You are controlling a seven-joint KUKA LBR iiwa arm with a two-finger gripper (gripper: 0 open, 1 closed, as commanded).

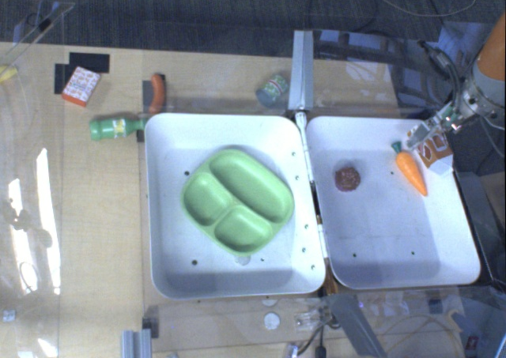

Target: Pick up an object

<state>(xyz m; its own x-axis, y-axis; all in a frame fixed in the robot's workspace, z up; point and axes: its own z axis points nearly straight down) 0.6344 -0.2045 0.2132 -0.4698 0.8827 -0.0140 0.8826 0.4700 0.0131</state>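
Green sectioned tray [238,200] sits lowest in the frame of the loose things, centre of the left bin [162,269]: three shallow wells, rounded rim, looks like moulded plastic, smooth, matte. Judging it light and stiff but wide and low, so only the rim or a divider ridge gives a pinch; poor first choice

Right bin [395,261], right half of the frame:
- brown round disc [347,179], upper-left area of that bin, lying flat, rough-looking top, maybe a toy cookie or patty. Flat and low, would need an edge pinch, likely to slip
- toy carrot [412,170], upper right of that bin, orange tapered body, green stub at the top end, tip pointing lower right. Probably hollow plastic or foam: light, rigid, a bit slick. Best candidate: pinch across the thick upper half, fingers square to the long axis. Taper could squirt it out if taken near the tip

Tool [431,133] hangs at the upper-right corner of the right bin, just beside the carrot's green end, next to a small brown-and-white item [437,152] at the bin edge. Cannot tell how the tool is set, too small and cluttered with cables

Bins: white, shallow, smooth, rounded corners, small dark holes in the floor

On the bench outside, upper left: green bottle [115,127] on its side, small orange-white box [81,84], orange-tipped item [157,92]
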